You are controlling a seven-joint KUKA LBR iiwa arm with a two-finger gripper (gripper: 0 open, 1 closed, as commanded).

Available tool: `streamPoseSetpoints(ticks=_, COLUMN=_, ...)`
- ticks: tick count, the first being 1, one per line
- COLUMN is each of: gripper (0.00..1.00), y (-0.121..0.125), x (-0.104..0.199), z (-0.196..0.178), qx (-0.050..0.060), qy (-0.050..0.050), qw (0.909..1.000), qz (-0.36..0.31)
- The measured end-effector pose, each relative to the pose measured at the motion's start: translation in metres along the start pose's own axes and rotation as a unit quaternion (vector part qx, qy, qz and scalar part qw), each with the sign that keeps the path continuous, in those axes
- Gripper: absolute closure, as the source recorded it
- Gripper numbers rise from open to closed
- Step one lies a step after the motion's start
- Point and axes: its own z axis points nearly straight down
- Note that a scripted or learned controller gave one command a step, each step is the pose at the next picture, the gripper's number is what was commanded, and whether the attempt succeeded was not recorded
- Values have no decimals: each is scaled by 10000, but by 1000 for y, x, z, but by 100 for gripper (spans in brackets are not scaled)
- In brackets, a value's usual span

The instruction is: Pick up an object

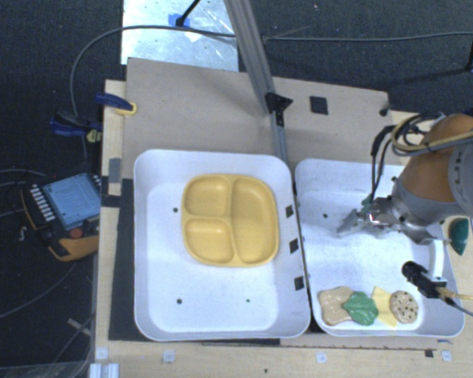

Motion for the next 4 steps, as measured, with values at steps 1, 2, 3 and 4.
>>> streamPoseSetpoints(ticks=1, gripper=100, y=2, x=-1, z=-13, qx=-30, qy=-15, qw=10000, qz=0)
streamPoseSetpoints(ticks=2, gripper=100, y=13, x=-2, z=-62, qx=-1, qy=-2, qw=10000, qz=-24)
streamPoseSetpoints(ticks=3, gripper=100, y=13, x=4, z=-125, qx=-6, qy=-1, qw=10000, qz=-28)
streamPoseSetpoints(ticks=4, gripper=100, y=15, x=3, z=-167, qx=-3, qy=-1, qw=10000, qz=-31)
